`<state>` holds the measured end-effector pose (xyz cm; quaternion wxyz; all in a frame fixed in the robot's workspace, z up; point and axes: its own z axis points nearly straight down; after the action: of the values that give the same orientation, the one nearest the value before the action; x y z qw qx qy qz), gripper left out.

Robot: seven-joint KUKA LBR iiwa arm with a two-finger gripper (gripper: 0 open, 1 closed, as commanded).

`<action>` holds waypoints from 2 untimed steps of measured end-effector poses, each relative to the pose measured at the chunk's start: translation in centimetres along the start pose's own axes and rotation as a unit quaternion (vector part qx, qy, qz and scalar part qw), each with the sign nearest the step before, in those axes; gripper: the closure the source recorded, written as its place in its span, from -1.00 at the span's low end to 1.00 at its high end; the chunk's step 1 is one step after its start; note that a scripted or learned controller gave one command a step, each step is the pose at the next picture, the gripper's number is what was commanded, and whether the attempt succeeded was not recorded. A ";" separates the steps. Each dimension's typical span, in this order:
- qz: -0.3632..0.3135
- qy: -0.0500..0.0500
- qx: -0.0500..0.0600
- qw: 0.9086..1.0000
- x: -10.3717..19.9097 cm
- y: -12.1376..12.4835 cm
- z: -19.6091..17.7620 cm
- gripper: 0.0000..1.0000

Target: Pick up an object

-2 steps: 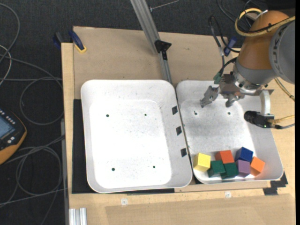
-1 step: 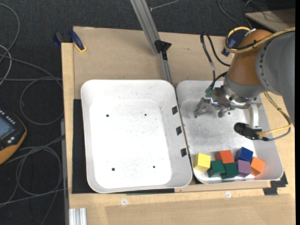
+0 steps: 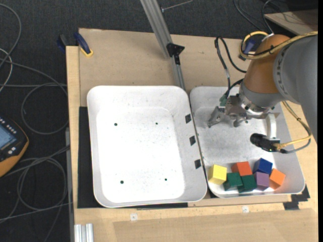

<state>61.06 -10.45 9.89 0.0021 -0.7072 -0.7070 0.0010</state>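
Several small coloured blocks lie clustered along the near edge of the right bin [image 3: 222, 140]: a yellow block [image 3: 218, 173], two green blocks [image 3: 233, 180], a red block [image 3: 243, 168], a blue block [image 3: 263, 165], a purple block [image 3: 262, 179] and an orange block [image 3: 277, 177]. My gripper [image 3: 227, 119] hangs over the far half of that bin, well behind the blocks. Its fingers [image 3: 215, 118] are spread open with nothing between them.
The left bin [image 3: 101, 135] sits beside the right one, its shared rim carrying small black clips [image 3: 192, 140]. A slanted metal pole [image 3: 161, 29] rises behind the bins. Cables run along the arm, ending in a black connector [image 3: 263, 141] over the right bin.
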 end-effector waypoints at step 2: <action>-0.001 -0.001 -0.005 1.000 0.4 -0.7 -6.2 1.00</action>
<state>60.42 -10.07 16.14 -0.0020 -0.7067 -0.7075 -0.0018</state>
